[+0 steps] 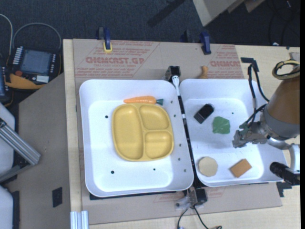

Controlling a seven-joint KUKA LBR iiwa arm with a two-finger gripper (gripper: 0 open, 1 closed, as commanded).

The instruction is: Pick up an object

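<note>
Over right bin [215,92]: gripper [239,140] near green leafy piece [221,125], not touching. Jaw state: cannot tell. Tan block [240,168] just below.

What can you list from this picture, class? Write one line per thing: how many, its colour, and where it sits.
Bins: two, white, side by side on the bench.
Divided plate: one, yellow, middle of the left bin.
Carrot: one, orange, just behind the plate in the left bin.
Block: one, black, back of the right bin.
Green piece: one, green, centre of the right bin.
Round disc: one, cream, front left of the right bin.
Brown block: one, orange-brown, front of the right bin.
Clamps: two, blue, on the back edge of the bench.
Handheld screen: one, dark, left of the bench.
Gripper: one, grey, over the right bin, right of the green piece.
</note>
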